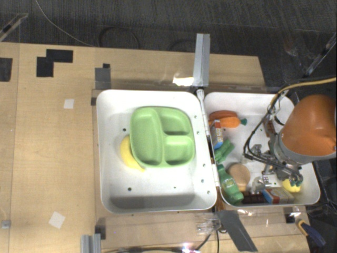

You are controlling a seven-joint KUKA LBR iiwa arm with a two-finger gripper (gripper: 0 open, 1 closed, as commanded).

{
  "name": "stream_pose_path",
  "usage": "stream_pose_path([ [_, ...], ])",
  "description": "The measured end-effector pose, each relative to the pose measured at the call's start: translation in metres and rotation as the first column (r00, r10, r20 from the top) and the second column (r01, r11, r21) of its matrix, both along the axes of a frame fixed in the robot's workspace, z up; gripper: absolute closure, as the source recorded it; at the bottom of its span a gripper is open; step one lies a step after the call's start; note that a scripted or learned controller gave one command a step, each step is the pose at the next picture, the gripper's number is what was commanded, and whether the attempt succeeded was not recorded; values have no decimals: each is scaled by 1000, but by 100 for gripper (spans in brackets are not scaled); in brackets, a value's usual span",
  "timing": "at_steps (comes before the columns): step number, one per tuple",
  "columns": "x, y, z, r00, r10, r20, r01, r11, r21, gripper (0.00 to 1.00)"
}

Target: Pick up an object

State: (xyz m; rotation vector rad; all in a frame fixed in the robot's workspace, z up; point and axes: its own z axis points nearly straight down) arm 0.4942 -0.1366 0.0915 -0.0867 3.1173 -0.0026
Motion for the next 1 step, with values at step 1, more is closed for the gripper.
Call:
stream_pose_path([
  [1,5,0,13,1000,1,17,-1,1000,-3,100],
])
